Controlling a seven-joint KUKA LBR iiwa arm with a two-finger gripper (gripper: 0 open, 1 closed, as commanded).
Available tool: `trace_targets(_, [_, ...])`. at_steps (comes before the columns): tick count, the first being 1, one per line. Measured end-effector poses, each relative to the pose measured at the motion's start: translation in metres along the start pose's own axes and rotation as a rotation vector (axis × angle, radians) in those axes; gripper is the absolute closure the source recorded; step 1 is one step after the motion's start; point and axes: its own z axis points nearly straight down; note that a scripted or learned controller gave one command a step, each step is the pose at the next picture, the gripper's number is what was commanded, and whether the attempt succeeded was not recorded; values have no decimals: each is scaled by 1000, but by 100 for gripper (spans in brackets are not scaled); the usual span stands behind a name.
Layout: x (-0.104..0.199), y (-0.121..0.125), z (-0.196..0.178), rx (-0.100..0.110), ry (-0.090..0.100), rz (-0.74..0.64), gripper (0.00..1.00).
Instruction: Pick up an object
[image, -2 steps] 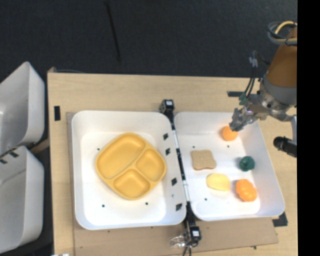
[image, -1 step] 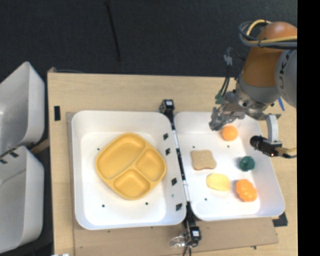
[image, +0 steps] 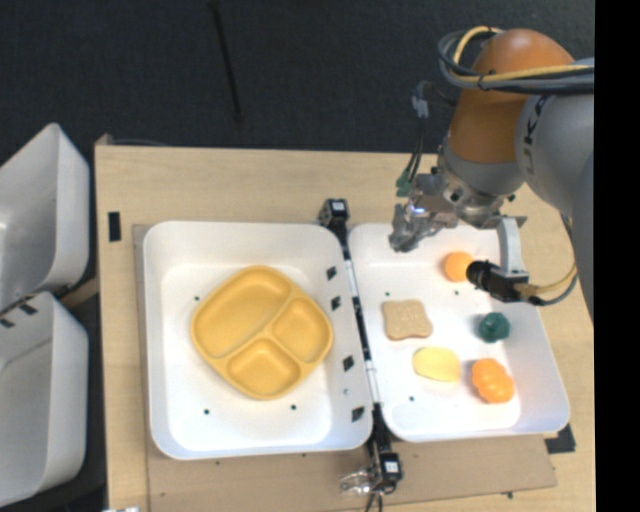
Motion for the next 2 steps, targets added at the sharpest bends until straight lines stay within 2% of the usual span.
trace_targets(1, [55,8,-6,0,0,0,100])
trace_targets(2, [100,5,3,3,-1,2,100])
